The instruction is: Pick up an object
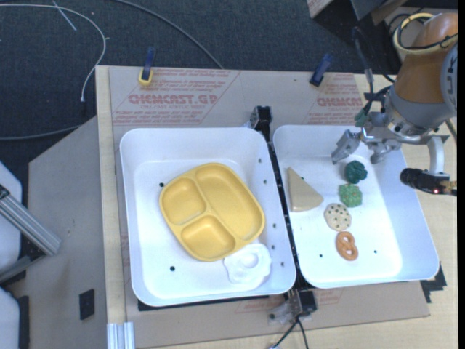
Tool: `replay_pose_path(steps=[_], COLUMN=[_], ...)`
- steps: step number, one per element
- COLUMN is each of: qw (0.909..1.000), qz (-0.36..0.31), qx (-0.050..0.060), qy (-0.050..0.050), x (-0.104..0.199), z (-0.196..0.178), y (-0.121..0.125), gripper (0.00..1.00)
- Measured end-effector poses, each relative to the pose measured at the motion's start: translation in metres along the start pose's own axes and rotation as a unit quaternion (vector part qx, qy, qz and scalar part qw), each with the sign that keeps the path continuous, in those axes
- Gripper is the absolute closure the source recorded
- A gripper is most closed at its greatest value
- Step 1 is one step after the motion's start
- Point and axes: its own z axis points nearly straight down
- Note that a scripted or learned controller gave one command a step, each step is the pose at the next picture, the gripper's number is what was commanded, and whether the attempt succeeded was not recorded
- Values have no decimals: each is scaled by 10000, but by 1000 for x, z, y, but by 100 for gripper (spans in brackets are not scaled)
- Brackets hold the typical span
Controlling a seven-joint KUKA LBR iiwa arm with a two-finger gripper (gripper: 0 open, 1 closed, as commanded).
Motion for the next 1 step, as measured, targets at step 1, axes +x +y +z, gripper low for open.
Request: replay_pose_path(steps=[1], qw=[10000], qz=[-15], qx=[-75], qy=[-11], x=[0], z=[-9], y=[3], gripper=[0])
